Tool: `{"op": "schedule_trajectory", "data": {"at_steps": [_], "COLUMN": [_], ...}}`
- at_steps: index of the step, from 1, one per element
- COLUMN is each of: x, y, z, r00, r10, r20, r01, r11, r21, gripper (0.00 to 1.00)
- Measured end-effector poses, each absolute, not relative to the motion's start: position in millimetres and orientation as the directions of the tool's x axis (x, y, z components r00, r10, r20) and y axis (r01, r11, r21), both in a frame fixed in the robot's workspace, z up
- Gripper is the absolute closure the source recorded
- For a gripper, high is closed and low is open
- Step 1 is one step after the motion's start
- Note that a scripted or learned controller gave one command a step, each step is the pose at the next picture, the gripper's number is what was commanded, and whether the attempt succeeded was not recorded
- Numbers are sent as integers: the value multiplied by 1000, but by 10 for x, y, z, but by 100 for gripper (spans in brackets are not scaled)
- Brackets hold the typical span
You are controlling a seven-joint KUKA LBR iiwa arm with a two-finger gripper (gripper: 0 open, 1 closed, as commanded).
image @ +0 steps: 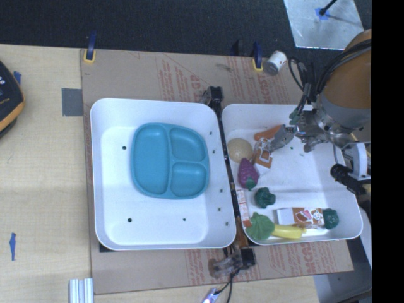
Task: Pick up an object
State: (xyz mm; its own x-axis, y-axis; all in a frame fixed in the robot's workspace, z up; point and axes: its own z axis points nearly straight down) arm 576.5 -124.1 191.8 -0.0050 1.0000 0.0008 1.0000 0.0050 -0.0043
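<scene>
Jaws [273,145] low over the right bin [315,172], far-left part; can't tell how wide they're set or whether anything's gripped. Nearest candidates: orange packet [266,145] right at the tip, beige ball [239,149] just left, purple piece [247,173] nearer. Risks: packet lies flat, so tips may skate over it; crowding could nudge the ball or grab two items.

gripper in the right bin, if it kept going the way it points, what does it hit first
Probably the orange packet: the gripper points toward the view's left, with its tip right at the packet. The beige ball lies beyond. Height above the packet is unclear from this view.
</scene>
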Motion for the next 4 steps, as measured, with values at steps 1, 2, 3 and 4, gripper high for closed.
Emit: {"op": "schedule_trajectory", "data": {"at_steps": [1,2,3,4], "x": [5181,4843,5422,4935], "y": [-1042,-949,-1041,-1089], "z": [1327,912,918,913], "r00": [-5,-5,-3,-5], "r10": [1000,1000,1000,1000], "r20": [0,0,0,0], "r01": [1000,1000,1000,1000], "r11": [5,5,3,5], "r21": [-5,-4,-2,-4], "gripper": [0,0,0,0]}}
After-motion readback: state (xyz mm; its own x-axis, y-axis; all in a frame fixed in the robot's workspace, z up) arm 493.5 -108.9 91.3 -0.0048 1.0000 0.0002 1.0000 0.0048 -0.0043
